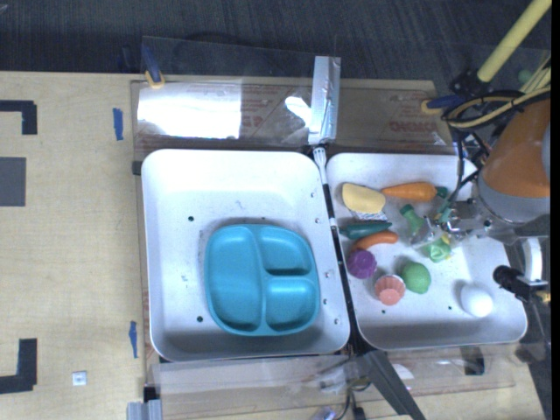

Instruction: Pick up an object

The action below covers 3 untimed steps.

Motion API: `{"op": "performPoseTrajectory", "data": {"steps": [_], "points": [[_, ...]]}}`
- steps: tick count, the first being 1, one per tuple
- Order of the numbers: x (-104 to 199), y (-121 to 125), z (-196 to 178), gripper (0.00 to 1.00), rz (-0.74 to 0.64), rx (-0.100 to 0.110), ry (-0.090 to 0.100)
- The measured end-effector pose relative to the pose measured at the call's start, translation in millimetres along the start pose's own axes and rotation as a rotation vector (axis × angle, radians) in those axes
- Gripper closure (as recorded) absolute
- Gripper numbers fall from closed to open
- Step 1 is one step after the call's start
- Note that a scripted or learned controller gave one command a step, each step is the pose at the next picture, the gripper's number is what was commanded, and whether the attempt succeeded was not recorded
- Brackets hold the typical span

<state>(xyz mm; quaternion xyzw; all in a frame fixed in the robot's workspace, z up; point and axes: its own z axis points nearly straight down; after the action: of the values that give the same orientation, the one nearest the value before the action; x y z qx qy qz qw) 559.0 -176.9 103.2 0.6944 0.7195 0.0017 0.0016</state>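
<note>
L bin point(166, 199): holds a blue divided tray point(261, 278), three compartments, lying flat a bit below the bin's middle.

R bin point(499, 326), touching the L bin's R wall, holds the toy food. Taking the yellow piece point(362, 198) near its upper L as landmark: an orange carrot point(409, 192) lies just R of it, pointing R. Below it, a dark green piece point(360, 230) w/ a second, smaller carrot point(376, 241) right under that. Further below, a purple ball point(361, 262). Down and R of the yellow piece, a pink-and-green round thing point(389, 289) touches a green ball point(416, 277). A white egg point(477, 302) sits well apart, near the bin's lower R corner.

Claw point(440, 231): R of the yellow piece and a bit lower, down among small green bits. Can't tell if it's open, closed or gripping anything; too cluttered. Arm point(521, 160) w/ orange band comes in from the R edge.
</note>
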Motion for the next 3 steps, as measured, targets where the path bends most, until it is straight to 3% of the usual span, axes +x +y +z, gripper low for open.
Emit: {"op": "performPoseTrajectory", "data": {"steps": [1, 2, 3], "points": [[62, 56, -134, 1.00, 0.139, -0.005, 0.000], [115, 7, -122, 1.00, 0.114, 0.007, 0.001], [80, 2, -60, 1.00, 0.063, 0.012, 0.000]]}}
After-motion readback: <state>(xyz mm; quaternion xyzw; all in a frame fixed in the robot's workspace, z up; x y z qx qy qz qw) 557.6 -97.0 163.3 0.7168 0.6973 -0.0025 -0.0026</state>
